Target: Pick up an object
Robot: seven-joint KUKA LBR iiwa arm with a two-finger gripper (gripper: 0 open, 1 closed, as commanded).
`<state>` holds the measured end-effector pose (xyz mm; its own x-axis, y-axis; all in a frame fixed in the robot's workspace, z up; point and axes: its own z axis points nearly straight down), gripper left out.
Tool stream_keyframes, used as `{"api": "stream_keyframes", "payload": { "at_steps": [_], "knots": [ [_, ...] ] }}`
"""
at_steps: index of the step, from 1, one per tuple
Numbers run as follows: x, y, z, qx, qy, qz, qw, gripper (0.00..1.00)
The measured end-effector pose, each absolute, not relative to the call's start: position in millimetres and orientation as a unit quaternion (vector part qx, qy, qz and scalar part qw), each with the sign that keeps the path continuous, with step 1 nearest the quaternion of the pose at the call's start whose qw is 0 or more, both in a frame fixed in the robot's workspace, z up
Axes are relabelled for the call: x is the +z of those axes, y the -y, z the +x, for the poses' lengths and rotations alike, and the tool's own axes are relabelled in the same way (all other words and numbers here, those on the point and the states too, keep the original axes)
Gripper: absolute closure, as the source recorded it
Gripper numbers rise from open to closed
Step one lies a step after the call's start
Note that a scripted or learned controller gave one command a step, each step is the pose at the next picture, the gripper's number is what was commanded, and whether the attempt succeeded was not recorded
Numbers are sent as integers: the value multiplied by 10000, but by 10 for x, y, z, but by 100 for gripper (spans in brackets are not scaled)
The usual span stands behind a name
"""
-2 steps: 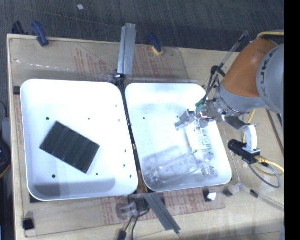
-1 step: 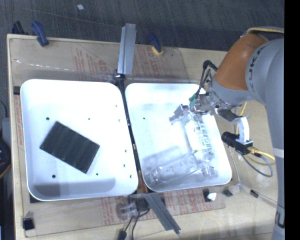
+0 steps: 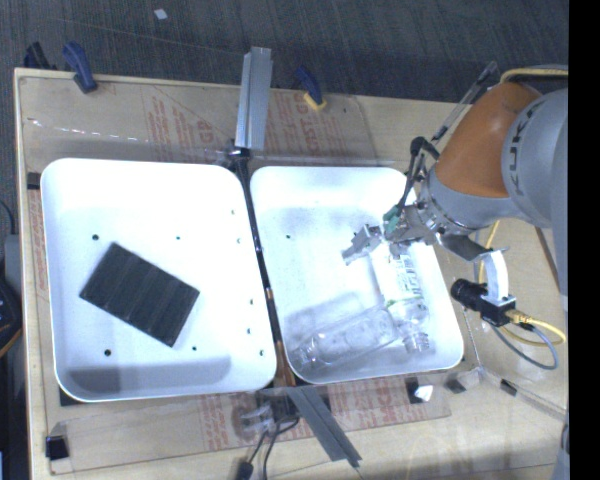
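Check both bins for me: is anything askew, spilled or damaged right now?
Nothing spilled or visibly damaged. The dark flat pad lies askew in the left bin, rotated against its walls. Two clear plastic bottles lie on their sides in the right bin, below the end effector.

Arm (image 3: 520, 158) cut off at right edge; clear bottles (image 3: 365, 333) faint, outlines hard to separate.

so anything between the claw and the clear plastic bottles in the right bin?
Nothing visible. The claw sits over the right white bin, just above the clear plastic bottles lying along its near-right side. The dark rectangular pad is off in the left bin.
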<state>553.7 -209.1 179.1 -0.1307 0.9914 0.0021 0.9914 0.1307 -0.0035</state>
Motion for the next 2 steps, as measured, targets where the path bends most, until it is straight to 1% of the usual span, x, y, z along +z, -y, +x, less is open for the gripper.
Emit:
{"api": "stream_keyframes", "payload": {
  "at_steps": [1, 2],
  "knots": [
    [2105, 2093, 5394, 0, 7609, -6488, -5, 0],
    [2207, 2090, 5407, 1, 7623, -6472, -11, 100]
  ]
}}
